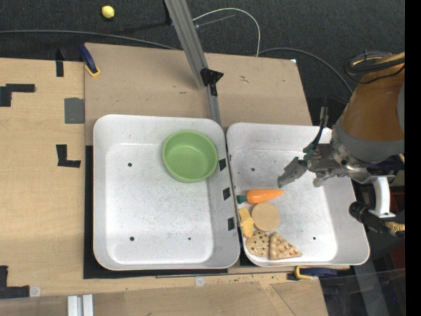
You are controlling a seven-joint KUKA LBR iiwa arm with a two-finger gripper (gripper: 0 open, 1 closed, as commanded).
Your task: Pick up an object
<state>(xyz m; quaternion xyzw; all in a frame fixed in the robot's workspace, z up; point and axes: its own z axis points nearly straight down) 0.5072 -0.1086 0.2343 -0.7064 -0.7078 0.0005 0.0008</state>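
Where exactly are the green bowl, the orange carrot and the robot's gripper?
Round green plastic bowl [190,155], camera view: centre of its inside.
Orange toy carrot [265,195], camera view: middle of its body.
Grey two-finger gripper [289,174], camera view: at its fingertips, above the carrot.

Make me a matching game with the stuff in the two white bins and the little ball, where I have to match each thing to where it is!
Things:
1. green bowl
2. orange carrot
3. pizza slice
4. yellow ball

Places:
A. on the dark floor beyond the bench
B. in the near corner of the right bin
C. in the left bin, at its far right side
D. in the right bin, just below the gripper

Pairs: 1-C, 2-D, 3-B, 4-A
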